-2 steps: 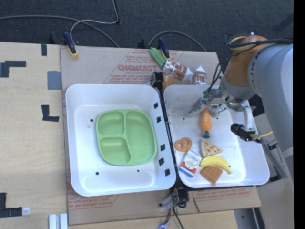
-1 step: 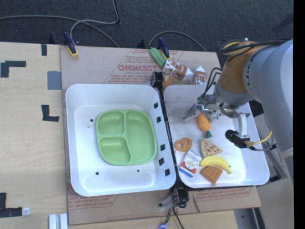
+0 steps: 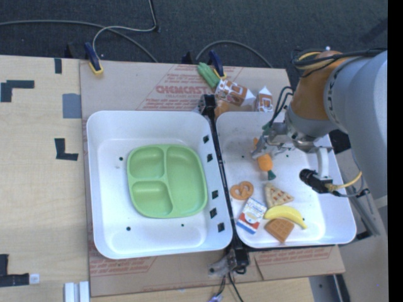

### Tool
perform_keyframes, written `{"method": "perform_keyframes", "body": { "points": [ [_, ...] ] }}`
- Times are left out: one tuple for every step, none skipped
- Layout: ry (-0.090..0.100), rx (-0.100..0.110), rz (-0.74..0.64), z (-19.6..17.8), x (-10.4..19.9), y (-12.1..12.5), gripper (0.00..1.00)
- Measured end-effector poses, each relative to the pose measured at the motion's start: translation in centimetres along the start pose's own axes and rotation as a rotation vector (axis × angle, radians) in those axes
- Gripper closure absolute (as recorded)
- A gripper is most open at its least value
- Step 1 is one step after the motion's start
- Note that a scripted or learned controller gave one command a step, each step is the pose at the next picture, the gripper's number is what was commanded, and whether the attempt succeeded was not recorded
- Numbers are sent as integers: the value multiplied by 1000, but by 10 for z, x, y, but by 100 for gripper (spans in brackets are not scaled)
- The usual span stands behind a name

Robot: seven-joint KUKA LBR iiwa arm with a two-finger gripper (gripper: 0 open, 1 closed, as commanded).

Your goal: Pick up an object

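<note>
– Orange toy piece [image 3: 265, 163], right bin [image 3: 343, 231]: where exactly?
– Middle of the bin floor, toward the far edge, apart from the other stock. Directly beneath the gripper [image 3: 272, 145], touching it or very nearly.

– Gripper state?
– Cannot tell: wrist and grey housing across the working end. No object visibly held.

– Other entries, same bin?
– Pretzel [image 3: 241, 189] by the left wall. Wedge-shaped waffle [image 3: 277, 195] just right of it. Banana [image 3: 284, 214], small carton [image 3: 253, 214] and brown biscuit [image 3: 279, 229] bunched along the near edge, touching or overlapping.

– Left bin [image 3: 101, 187]?
– Green divided plate [image 3: 167, 180], centre of the floor. Not likely the target from this pose.

– Step in hand, as judged?
– Final descent and closing on the orange piece.

– Handling notes?
– Centre over the widest part of the piece before closing; looks small and rounded, so liable to squirt sideways from an off-centre pinch. Go right down to the bin floor, then close. Lift straight up, slowly, clear of the wall between the bins. Confirm the piece off the floor before counting the pick done. Keep away from the near-edge cluster: crowded, poor odds of a clean single grasp.
</note>
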State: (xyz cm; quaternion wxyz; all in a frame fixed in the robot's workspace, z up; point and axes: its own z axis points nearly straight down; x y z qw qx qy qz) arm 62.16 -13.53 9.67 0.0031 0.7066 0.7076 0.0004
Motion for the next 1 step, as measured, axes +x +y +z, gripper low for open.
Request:
{"method": "perform_keyframes", "body": {
  "points": [
    [5, 5, -2, -88, 81, -19, 100]
  ]
}}
